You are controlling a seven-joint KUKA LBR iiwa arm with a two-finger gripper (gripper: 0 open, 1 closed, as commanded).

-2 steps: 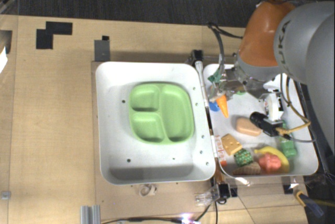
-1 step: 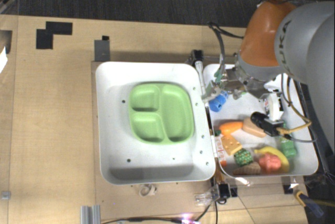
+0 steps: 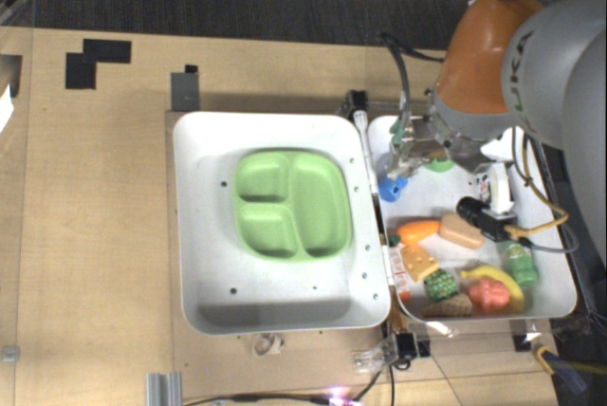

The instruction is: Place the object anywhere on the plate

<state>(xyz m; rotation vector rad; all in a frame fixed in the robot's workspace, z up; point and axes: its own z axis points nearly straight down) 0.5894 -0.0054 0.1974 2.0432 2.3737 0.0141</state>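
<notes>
A light green plate [image 3: 289, 203] with three compartments lies in the left white bin [image 3: 204, 300], with nothing on it. My gripper [image 3: 402, 161] hangs over the far left corner of the right bin [image 3: 560, 300], close to the wall between the two bins. A small blue object [image 3: 390, 189] sits directly below the gripper's tip, near that wall. Whether the gripper is touching or holding it is hidden by the gripper body.
The right bin holds several toy foods: an orange carrot [image 3: 417, 230], a tan block [image 3: 462, 231], a yellow banana [image 3: 495, 278], a red fruit [image 3: 486, 296], a green bottle [image 3: 519, 264] and a green checkered piece [image 3: 440, 284]. A black cable loops beside the arm.
</notes>
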